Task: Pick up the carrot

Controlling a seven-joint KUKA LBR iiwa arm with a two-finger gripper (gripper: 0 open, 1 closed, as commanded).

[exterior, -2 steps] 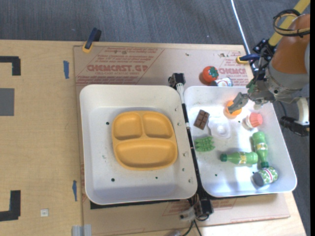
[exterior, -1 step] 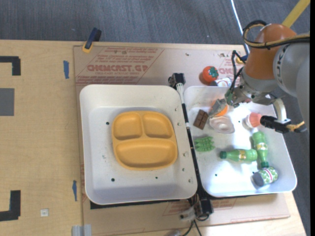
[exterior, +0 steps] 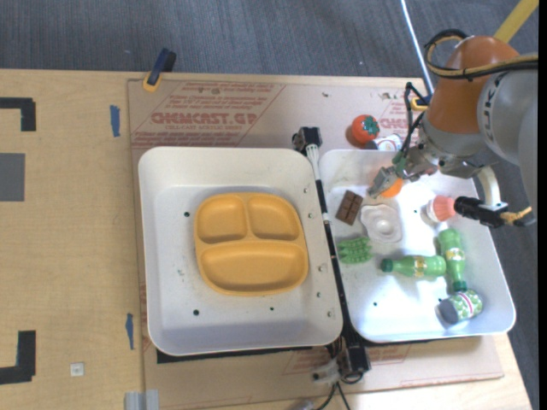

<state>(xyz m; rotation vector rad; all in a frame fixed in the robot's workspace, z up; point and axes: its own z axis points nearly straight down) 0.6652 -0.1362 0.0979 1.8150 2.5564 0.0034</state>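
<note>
The carrot (exterior: 392, 189) is a small orange piece lying in the upper left part of the right bin (exterior: 496, 314). Most of it is covered from above by my gripper (exterior: 386, 178). The gripper hangs low over the carrot and touches or nearly touches it, with the grey arm and its orange band reaching in from the upper right. The carrot rests at bin-floor level as far as I can see.
The right bin also holds a brown block (exterior: 349, 207), a white cup (exterior: 381, 222), a green toy (exterior: 354, 248), two green bottles (exterior: 414, 266), a can (exterior: 460, 306) and a pink item (exterior: 440, 209). A tomato (exterior: 363, 130) lies behind the bin. A yellow divided plate (exterior: 251, 241) sits in the left bin.
</note>
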